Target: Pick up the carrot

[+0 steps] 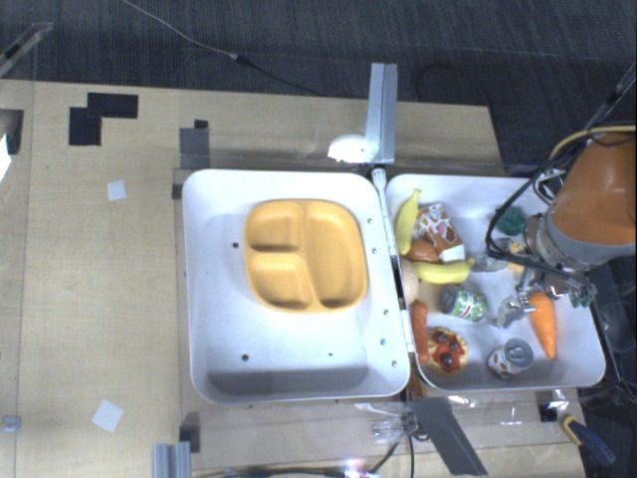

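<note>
carrot (543, 325) lies in right bin (593, 366), just beside end effector (520, 305); its grip state cannot be told. risk: off-centre closure nudges carrot toward the can (514, 358).

The arm (595, 202) is reaching in from three o'clock, its orange band uppermost, the tool (518, 302) pointing down toward seven o'clock.

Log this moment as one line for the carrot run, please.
stage: approach | gripper: low in right bin, just left of carrot | carrot: lying in bin, not gripped | yellow tray: left bin
</note>
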You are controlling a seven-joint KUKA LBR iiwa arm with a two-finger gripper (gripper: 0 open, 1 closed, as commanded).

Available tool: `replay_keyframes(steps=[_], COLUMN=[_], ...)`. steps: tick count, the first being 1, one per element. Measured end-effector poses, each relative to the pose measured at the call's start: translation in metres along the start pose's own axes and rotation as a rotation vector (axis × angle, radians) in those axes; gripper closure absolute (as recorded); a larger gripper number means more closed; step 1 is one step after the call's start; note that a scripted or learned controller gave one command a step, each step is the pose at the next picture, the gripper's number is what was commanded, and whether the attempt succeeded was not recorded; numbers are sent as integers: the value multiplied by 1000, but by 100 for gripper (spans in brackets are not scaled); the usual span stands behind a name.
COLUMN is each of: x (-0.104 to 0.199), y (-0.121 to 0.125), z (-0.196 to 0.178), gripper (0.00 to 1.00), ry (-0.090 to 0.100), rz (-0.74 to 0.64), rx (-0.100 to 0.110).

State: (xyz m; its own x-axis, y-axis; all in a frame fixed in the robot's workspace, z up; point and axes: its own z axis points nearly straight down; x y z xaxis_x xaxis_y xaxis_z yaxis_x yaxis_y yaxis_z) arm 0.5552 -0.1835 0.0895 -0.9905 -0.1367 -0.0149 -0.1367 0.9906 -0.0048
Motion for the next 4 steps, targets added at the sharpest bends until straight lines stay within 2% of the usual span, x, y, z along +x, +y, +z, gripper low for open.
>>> replay_keyframes(steps=[1, 2, 3, 4], x=[38, 34, 14, 66], y=[-16, -16, 2, 1], z=[0, -14, -74, -69], gripper=[0, 100, 100, 100], ry=[1, -9, 2, 9], rz=[-22, -29, 155, 407], rx=[0, 5, -1, -1])
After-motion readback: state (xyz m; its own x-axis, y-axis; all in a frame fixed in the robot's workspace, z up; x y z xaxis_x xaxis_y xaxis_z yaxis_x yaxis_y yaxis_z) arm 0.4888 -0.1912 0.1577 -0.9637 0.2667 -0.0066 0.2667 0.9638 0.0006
